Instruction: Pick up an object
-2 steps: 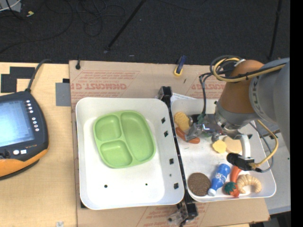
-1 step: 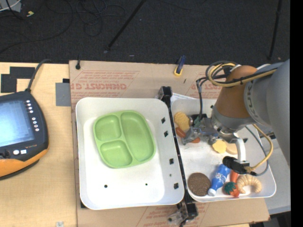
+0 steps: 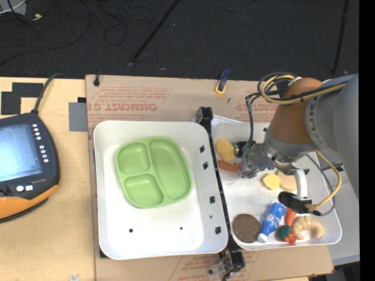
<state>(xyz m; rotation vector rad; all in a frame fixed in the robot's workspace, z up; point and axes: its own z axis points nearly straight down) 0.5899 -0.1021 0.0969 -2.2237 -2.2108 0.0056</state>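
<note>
My gripper (image 3: 249, 164) reaches down into the right bin (image 3: 234, 204), at its upper left part. It hangs beside a ridged yellow toy (image 3: 224, 149) and over a red-orange piece (image 3: 229, 167). Pale yellow slices (image 3: 278, 182) lie just right of it. Along the bin's front lie a brown round cookie (image 3: 246, 227), a blue and white bottle (image 3: 270, 220), a carrot (image 3: 288, 227) and a croissant-like pastry (image 3: 309, 227). The arm's wrist hides the fingertips.
The left bin (image 3: 117, 227) holds a green divided plate (image 3: 153, 171). A black divider with clips (image 3: 214, 180) runs between the bins. A teach pendant (image 3: 23, 163) rests at the far left of the bench. Cables loop around the arm's wrist (image 3: 275, 86).
</note>
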